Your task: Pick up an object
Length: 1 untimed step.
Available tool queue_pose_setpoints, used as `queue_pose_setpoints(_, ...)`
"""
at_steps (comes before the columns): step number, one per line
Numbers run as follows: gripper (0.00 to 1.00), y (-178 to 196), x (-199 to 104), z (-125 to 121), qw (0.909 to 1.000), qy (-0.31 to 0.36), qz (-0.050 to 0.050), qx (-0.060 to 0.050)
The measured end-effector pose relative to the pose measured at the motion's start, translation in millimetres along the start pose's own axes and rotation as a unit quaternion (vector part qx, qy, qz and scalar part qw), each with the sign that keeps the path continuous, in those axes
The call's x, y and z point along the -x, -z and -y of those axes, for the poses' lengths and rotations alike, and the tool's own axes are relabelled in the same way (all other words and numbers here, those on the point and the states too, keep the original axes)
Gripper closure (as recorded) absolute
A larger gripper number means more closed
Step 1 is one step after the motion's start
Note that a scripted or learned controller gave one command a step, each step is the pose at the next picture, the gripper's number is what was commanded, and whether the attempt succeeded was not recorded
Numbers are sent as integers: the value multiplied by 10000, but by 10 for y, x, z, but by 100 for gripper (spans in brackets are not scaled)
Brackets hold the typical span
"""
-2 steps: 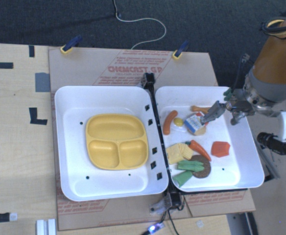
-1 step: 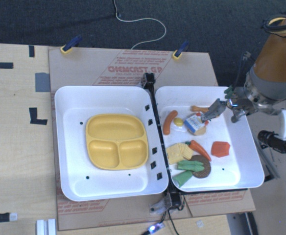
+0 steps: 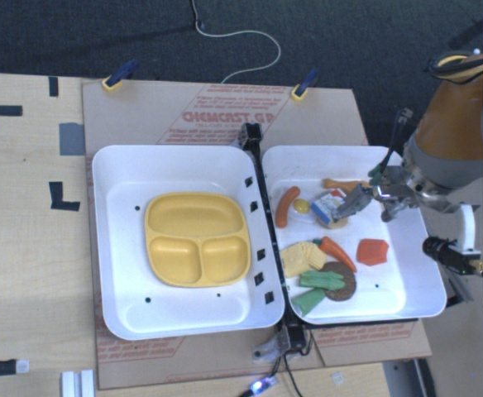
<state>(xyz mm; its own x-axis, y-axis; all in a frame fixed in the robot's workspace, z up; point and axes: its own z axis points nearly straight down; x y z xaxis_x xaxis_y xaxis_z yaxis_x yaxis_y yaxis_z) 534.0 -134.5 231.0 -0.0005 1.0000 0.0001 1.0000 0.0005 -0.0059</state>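
The camera view looks down on the two white bins: the left bin bears a yellow divided tray, and the right bin carries a scatter of toy food. The arm reaches in from the right, well over the right bin's far half. Its gripper sits low over a small blue-and-white packet, apparently touching it; whether the fingers are apart or closed cannot be told. Nearby lie a red block, a brown disc under a green piece, a pale yellow lump, a carrot and a reddish sausage. The step in hand looks like the descent onto the packet. The next move calls for a firm close on it, then a straight lift clear of the neighbours.
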Motion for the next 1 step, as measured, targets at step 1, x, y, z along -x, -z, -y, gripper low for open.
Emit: queue_pose_setpoints(1,0,-439,-9,24,10000,2,-2,-2)
